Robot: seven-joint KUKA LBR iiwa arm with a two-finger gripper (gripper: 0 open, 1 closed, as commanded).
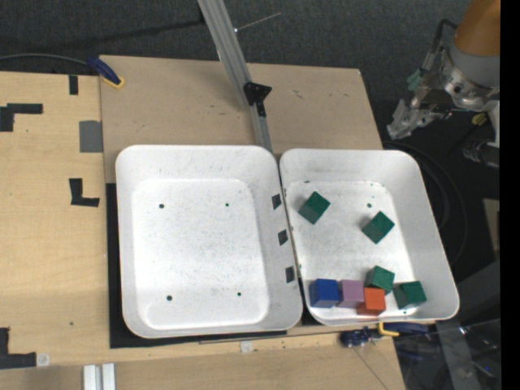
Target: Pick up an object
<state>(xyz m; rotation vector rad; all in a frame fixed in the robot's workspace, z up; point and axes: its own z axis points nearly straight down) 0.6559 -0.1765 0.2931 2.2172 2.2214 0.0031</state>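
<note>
Fingers (402,127): pale, blurred, seen from the side, so can't tell whether apart or together. Nothing visible btwn them. They sit at the end of the grey arm w/ orange band (479,19), off the tabletop's (203,96) far right corner, over dark floor, well apart from both bins.

Camera view, left to right:

Light wooden tabletop carries black tape marks along its left side and a grey patch (91,135) near them. Blue-and-yellow handle (106,70) lies at the far edge, left of centre. Slanted silver metal rail (227,35) runs down from the top edge to the gap btwn the bins, w/ a black bracket (257,93) on it.

Shallow white left bin (122,218): speckled floor, four small dark dots.

Shallow white right bin (424,187) touches the left one & holds all the blocks, approx. seven:
- green cube (314,207), tilted, near the bin's far left corner
- second green cube (378,227), tilted, right of centre, apart from the first
- cluster along the near edge: blue cube (325,292), lilac cube (353,292) touching it, orange cube (374,300) just beside the lilac, third green cube (379,279) just behind the orange, fourth green cube (410,293) near the near right corner.

Small blue-and-yellow clamp (366,337) sits just outside the right bin's near edge.
</note>
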